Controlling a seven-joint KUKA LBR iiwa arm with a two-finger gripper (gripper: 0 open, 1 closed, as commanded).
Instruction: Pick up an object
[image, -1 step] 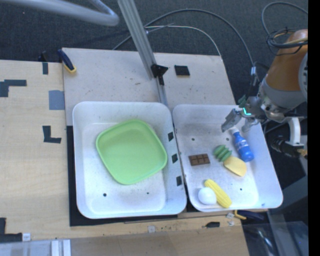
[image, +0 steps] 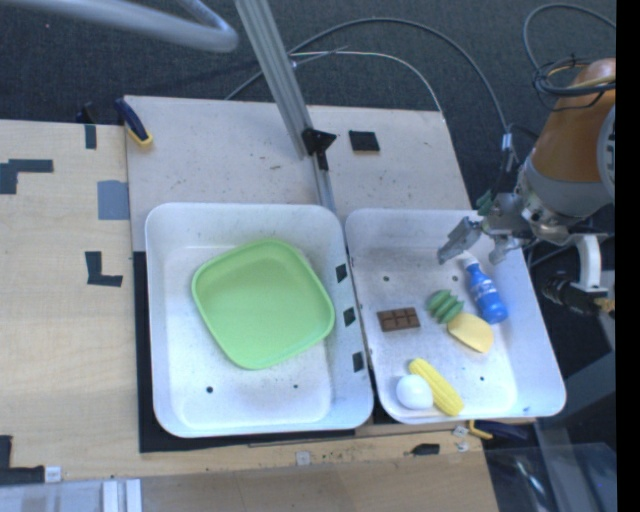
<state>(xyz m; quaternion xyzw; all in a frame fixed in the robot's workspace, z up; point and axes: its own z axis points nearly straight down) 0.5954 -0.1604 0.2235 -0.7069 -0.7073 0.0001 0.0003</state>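
Observation:
My gripper (image: 478, 245) hangs over the upper right part of the right bin (image: 400, 240), its two fingers spread apart and nothing between them. Just below it lies a blue bottle with a white cap (image: 484, 291). Left of the bottle sits a green ridged item (image: 443, 305), and a yellow lemon-like piece (image: 471, 333) lies under it. A brown chocolate bar (image: 399, 320) rests in the bin's middle. A yellow corn cob (image: 437, 386) and a white ball (image: 412, 391) lie near the front edge.
The left bin (image: 170, 300) holds a green square plate (image: 262, 302). A metal pole (image: 290, 90) rises behind the bins. Cables run along the back right, and the orange-banded arm (image: 575, 150) stands at the right edge.

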